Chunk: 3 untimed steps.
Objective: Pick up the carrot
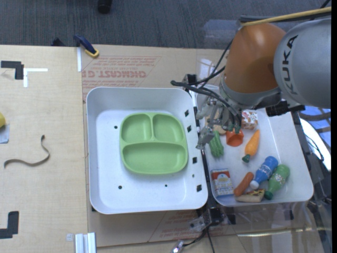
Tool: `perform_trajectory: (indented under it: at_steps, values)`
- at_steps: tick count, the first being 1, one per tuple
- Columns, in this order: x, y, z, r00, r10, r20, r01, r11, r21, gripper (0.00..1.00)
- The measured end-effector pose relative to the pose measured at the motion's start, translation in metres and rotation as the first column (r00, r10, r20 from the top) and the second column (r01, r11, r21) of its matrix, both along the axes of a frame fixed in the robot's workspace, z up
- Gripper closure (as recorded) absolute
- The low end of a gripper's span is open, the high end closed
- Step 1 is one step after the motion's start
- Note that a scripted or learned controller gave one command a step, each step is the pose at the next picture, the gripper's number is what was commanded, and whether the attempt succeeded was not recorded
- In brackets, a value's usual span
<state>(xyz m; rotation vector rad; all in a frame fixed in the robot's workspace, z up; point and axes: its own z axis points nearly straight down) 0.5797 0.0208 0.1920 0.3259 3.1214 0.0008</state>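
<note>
Nearest the camera ran the bench's near edge, brown cardboard (126, 70) under both bins, pale wood (42, 141) to the left, grey carpet (158, 9) beyond. Left bin (100, 194) held a green divided plate (154, 143). Right bin (295, 194) held the carrot (252, 143), orange, tilted, right of centre, lying free; also a blue bottle (265, 168), green bottle (279, 177), small carton (222, 182). Gripper (220, 124) hung over the bin's left part beside a green vegetable (216, 144); finger state: cannot tell.
</note>
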Motion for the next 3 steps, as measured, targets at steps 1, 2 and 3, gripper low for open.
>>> perform_trajectory:
  at_steps: [1,2,3]
  values:
    - [-0.078,-0.071,0.025,0.98,0.198,-0.002,-0.198,0.98,0.0,0.0]
    - [-0.024,-0.138,-0.017,0.977,0.215,0.0,-0.215,0.977,-0.001,0.0]
    - [0.012,-0.173,-0.084,0.959,0.282,0.016,-0.282,0.96,-0.008,0.0]
